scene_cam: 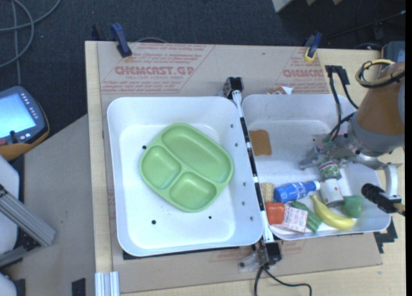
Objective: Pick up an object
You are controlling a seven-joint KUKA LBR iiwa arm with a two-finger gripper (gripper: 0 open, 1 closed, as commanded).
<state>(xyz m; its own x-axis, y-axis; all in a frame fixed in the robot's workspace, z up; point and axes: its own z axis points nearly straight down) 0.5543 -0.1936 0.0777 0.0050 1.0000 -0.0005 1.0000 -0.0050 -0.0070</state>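
My gripper [327,157] reaches in from the right and hangs low over the middle of the right bin [290,111]. Directly under its tip lies a small green-and-white can [331,171], and whether the two touch is unclear. A white block [332,192] lies just in front of the can. Along the bin's front lie a blue bottle [295,191], a yellow banana [333,215], a green round item [353,206], a red piece [275,212] and a red-and-white packet [297,219]. A brown flat pad [260,141] rests near the bin's left wall.
The left bin [122,134] holds a green divided plate [187,166]. A black divider rail [245,153] runs between the bins. The arm's orange band [380,109] and cables [341,95] stand over the right bin's right side. Blue clamps [120,38] grip the board's back edge.
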